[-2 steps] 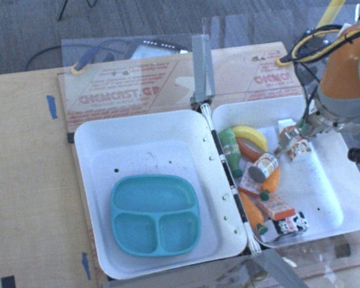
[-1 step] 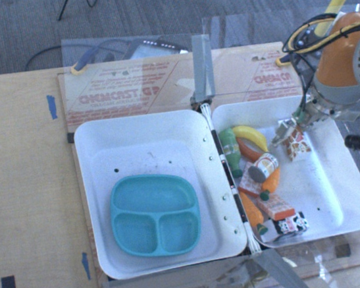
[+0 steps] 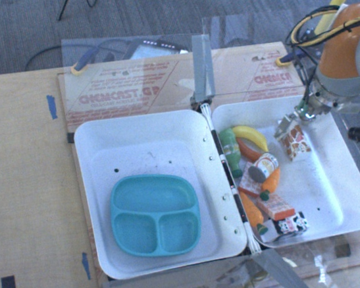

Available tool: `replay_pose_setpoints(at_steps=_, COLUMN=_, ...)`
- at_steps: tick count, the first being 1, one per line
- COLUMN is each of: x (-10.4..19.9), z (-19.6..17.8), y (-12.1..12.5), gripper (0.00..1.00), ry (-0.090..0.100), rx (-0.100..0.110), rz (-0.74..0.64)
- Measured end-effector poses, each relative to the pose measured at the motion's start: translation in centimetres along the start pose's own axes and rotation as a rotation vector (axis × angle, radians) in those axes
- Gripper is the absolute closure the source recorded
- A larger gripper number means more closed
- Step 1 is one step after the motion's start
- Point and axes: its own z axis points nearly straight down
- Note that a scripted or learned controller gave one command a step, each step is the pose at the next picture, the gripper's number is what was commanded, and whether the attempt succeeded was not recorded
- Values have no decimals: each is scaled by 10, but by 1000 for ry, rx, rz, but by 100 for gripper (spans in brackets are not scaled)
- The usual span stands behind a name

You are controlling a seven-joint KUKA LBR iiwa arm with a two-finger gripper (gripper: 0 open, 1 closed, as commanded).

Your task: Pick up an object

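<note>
Two white bins (image 3: 94,145) sit on a pale tan wooden desk (image 3: 27,195) marked with black corner shapes and small blue tape strips. The left bin holds a teal divided tray (image 3: 154,214). The right bin holds a yellow banana (image 3: 251,136), a green bottle (image 3: 230,147), an orange carrot (image 3: 250,208), a silver-topped can (image 3: 262,167) with a red and white label, and a red and white packet (image 3: 295,142). The arm (image 3: 344,60) is grey with an orange band and yellow cable. The floor (image 3: 147,5) is dark grey.
</note>
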Motion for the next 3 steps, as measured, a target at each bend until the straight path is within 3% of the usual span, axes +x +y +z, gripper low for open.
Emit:
replay_pose_setpoints(at_steps=1, x=0, z=-12, y=2, gripper=100, ry=-6, rx=-4, rz=-3)
replay_pose_setpoints(at_steps=2, x=31, z=-33, y=24, gripper=100, ry=-1, rx=-2, rz=-4)
replay_pose_setpoints(at_steps=3, x=99, z=-146, y=42, gripper=100, ry=0, rx=-1, rz=53)
